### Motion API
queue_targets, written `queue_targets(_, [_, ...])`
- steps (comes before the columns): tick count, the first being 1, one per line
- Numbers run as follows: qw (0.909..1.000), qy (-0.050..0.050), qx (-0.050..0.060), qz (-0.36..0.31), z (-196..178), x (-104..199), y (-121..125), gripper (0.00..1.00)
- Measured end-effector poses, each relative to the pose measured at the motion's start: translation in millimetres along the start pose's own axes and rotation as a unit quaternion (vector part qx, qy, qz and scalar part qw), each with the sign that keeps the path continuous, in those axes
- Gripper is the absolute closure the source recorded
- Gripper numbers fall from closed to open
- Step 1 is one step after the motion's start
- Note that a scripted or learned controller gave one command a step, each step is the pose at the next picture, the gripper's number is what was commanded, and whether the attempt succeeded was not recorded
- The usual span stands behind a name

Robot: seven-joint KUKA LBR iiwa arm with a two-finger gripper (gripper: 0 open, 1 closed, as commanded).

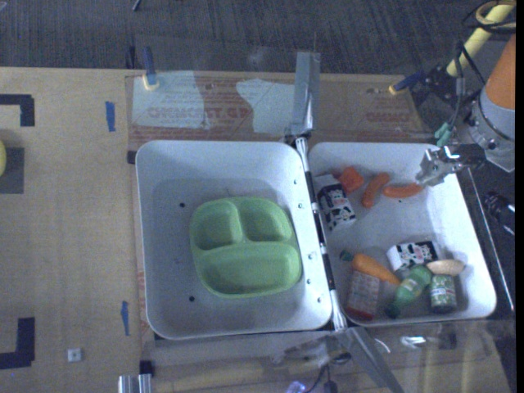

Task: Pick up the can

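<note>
wooden bench [65,244], small green cylindrical can [443,293] in right white bin [479,244], metal pincer [440,166] above, grip unclear

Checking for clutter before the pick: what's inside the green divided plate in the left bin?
The green divided plate in the left bin shows three bare green compartments with nothing in them. What lies under the plate is covered by it.

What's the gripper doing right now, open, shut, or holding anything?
Gripper: over the far right edge of the right bin, away from the can; whether it is open or shut cannot be told, and nothing is seen held.
</note>
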State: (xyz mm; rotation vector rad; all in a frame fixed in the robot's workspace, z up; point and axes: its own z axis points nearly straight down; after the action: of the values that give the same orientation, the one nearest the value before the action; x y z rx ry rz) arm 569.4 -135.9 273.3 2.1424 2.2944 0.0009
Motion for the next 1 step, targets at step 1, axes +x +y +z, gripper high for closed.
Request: queue_targets(1, [0.9994, 0.0, 0.0, 0.035, -49.9, 6.2, 77.3, 1.0])
